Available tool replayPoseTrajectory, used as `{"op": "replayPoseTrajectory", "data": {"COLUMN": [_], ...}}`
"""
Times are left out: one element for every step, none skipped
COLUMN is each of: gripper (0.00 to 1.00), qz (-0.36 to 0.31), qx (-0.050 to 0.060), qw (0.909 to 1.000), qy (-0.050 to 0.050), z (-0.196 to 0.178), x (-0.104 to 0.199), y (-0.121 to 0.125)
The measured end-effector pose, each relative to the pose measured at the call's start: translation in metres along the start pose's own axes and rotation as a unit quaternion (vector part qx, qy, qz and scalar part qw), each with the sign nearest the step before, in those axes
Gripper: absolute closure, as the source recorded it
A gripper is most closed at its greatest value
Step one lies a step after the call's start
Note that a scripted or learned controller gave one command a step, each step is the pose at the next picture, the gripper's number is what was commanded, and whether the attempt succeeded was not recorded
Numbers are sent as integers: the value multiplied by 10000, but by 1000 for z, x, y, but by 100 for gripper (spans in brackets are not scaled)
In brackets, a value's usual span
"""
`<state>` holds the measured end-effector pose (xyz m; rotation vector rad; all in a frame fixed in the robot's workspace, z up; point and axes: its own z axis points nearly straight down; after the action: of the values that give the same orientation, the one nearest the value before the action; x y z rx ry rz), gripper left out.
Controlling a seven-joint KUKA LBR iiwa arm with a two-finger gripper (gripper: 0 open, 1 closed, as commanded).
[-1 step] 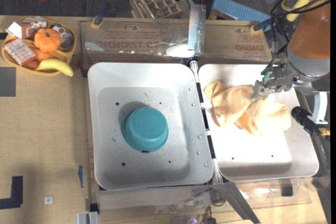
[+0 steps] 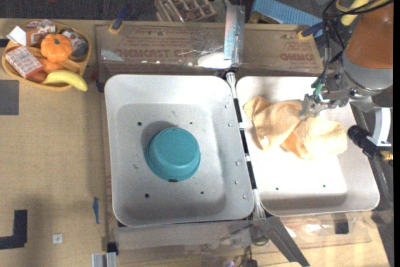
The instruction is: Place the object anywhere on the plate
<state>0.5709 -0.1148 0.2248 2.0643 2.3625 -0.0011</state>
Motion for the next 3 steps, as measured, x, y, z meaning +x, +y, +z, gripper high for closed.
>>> {"op": "replayPoseTrajectory", "data": {"gripper": [100, 100, 100], "qz": [-1987, -3890, -5632], "qx": [9, 0, -28], "qw": [9800, 9212, 8263], "qy": [22, 22, 6], "z": [6, 6, -1], "x": [57, 117, 162], "y": [3, -3, 6]}}
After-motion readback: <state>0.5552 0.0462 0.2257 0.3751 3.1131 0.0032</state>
